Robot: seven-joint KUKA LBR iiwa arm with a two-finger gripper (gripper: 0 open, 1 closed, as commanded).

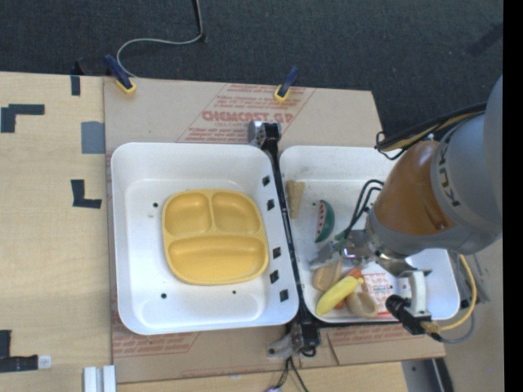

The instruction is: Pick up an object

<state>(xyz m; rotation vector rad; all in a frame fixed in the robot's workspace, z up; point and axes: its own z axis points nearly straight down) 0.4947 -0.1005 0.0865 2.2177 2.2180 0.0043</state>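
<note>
My gripper (333, 253) hangs low in the right bin (359, 160), just above a cluster of toy food near the front wall. Below it lie a yellow banana (337, 295), a tan bread-like piece (325, 276) and a brown lump (362, 303). A watermelon slice (324, 220) rests just behind the gripper, and a tan cone (294, 197) lies by the divider. A small red-and-white packet (378, 284) sits to the right of the banana. The arm's orange band (413, 202) covers the middle of the bin, and nothing is visibly lifted.
The left bin (139, 219) holds a yellow divided plate (215, 237). A black divider rail (278, 219) runs between the bins. Cardboard (237, 117) lies under both, pinned by blue-and-yellow clamps (121, 73). Cables (458, 317) trail at the arm's right.
</note>
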